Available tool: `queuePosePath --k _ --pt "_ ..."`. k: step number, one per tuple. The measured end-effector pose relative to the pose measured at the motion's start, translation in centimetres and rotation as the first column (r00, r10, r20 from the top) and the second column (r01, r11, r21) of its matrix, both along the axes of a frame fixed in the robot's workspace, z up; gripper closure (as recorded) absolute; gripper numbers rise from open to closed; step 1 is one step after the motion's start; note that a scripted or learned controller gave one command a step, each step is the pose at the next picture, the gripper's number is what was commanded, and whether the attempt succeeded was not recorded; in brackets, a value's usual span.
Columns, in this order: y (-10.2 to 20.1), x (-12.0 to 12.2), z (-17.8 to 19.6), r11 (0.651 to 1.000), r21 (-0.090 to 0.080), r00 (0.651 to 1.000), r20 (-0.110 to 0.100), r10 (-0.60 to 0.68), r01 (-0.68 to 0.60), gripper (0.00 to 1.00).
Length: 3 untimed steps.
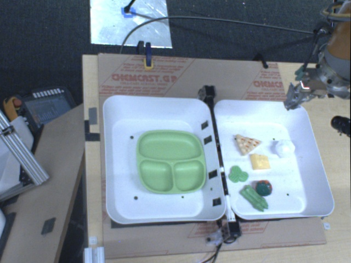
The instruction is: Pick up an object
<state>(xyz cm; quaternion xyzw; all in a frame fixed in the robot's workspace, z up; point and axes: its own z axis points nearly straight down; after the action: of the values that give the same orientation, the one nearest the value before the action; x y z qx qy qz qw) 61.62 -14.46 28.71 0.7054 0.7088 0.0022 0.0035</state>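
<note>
Cardboard-topped bench: left bin [118, 147] w/ smooth green 3-part tray [170, 161]; right bin [312, 163] w/ toy foods; gripper [293, 99] over its rim, finger state unclear.

Dark carpeted floor [230, 4] lies beyond the tan counter [90, 147]. At eleven o'clock a shiny metal sheet [130, 14] lies on it; at nine o'clock stands a wooden side table [38, 185].

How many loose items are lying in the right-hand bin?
6: waffle wedge, white lump, yellow block, green disc, dark round piece, green pod. None looks hidden.
</note>
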Motion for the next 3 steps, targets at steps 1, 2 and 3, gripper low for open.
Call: queuePosePath --k 1,2,3 --pt "5.6 -0.9 -0.2 1.000 0.003 1.000 -0.007 0.005 -0.005 1.00" --pt "10.5 -0.3 -0.6 1.000 0.003 1.000 -0.006 0.005 -0.004 1.00" --pt "15.7 -0.6 -0.8 1.000 0.003 1.000 -0.007 0.004 -0.004 1.00"
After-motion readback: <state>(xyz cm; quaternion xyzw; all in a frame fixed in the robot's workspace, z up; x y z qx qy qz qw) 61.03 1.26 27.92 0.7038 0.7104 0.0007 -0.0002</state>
